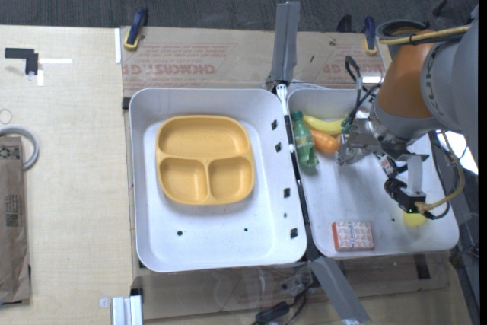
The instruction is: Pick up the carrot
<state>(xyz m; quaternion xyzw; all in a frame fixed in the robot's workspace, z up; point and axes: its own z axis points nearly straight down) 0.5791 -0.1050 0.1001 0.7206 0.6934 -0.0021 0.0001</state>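
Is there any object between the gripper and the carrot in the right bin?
Nothing visible stands between them: the gripper is right beside the carrot. The banana and green bottle crowd the carrot's other sides.

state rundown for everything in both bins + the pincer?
carrot: lying in the right bin, beside the pincer, not lifted
banana: lying just behind the carrot
green bottle: on its side along the right bin's left wall
small box: flat near the right bin's front edge
yellow tray: flat in the left bin, right way up
pincer: low over the right bin, next to the carrot
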